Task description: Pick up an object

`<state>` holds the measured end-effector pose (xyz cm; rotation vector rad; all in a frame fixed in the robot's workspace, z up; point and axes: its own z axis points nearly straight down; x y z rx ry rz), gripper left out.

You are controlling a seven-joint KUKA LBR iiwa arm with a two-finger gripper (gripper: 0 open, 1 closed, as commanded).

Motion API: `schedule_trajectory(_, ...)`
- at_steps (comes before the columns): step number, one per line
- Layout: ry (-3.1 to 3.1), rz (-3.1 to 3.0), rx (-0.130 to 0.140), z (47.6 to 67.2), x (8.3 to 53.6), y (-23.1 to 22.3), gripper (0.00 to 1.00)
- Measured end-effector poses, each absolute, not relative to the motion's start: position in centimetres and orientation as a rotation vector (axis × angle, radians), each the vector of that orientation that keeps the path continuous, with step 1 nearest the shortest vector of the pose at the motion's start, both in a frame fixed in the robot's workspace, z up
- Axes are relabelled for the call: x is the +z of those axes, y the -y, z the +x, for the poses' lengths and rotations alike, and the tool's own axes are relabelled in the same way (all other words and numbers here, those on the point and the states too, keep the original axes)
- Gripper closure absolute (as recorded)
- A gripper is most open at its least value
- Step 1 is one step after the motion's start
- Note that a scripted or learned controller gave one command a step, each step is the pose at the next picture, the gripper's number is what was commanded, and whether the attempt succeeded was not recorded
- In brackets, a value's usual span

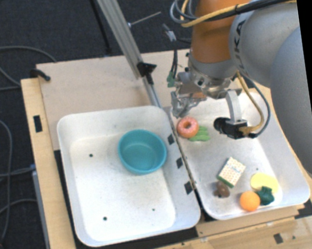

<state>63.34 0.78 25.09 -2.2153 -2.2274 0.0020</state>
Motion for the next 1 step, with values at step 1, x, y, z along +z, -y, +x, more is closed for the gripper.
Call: schedule_trajectory(1, 2.227, -2.216, 0.002, 63.76, 24.18, -4.99, 1.0)
